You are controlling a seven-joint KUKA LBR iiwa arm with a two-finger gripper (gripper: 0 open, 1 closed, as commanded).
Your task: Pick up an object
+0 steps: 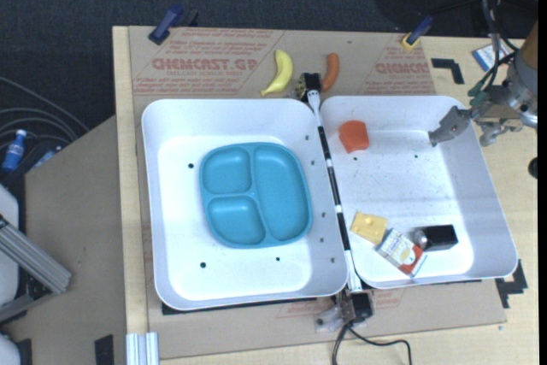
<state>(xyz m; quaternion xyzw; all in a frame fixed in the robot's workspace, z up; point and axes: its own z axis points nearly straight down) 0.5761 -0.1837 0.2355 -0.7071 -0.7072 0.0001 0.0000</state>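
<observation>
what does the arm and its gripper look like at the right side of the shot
The gripper is a small grey metal piece with a dark tip, sitting on a silvery, rounded wrist section. Thin dark and greenish cables loop above the wrist, and a tan, curved part of the arm shows at the picture's edge. No lettering is readable on it.

Bright even overhead light, mild glare on white bins (162,184), soft shadows, slightly grainy focus

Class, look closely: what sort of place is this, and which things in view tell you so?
Probably a robotics lab bench: two white bins fixed side by side, a robot gripper reaching over them, loose cables on dark carpet.
</observation>
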